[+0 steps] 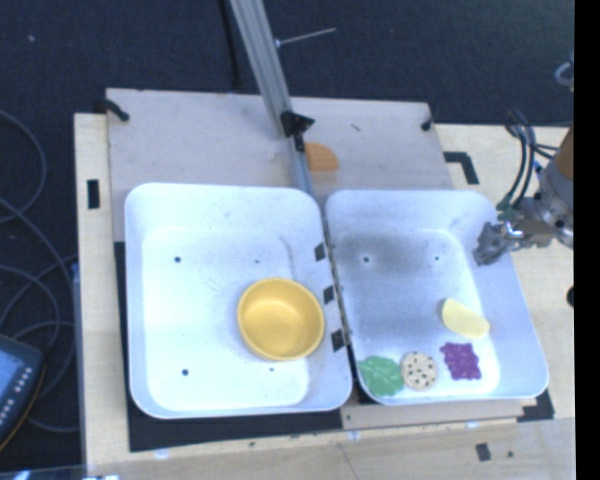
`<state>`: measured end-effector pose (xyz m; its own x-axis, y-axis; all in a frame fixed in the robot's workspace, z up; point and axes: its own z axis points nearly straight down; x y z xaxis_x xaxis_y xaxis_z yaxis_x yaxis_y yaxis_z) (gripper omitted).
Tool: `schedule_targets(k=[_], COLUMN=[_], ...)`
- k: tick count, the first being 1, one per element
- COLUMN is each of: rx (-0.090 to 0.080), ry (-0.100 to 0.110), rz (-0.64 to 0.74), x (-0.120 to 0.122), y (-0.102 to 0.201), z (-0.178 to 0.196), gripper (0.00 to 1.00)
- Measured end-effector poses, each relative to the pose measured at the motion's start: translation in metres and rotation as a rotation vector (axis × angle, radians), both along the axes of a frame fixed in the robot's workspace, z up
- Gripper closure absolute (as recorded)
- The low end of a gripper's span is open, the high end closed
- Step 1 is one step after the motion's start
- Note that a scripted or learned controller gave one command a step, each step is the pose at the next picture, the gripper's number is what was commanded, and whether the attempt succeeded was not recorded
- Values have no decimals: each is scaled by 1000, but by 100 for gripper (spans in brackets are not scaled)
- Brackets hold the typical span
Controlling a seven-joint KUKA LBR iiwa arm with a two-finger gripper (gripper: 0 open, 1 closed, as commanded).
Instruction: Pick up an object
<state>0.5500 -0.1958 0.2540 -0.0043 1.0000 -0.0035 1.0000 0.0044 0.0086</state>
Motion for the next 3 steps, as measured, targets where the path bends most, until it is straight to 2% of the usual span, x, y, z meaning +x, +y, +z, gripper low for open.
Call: schedule_targets(k=[1, 2, 3], rx=[4, 5, 6], ry=[7, 7, 9], rz=[3, 3, 4], x=[3, 8, 6], y=[62, 106, 169], z=[-5, -2, -4], gripper=[100, 100, 100])
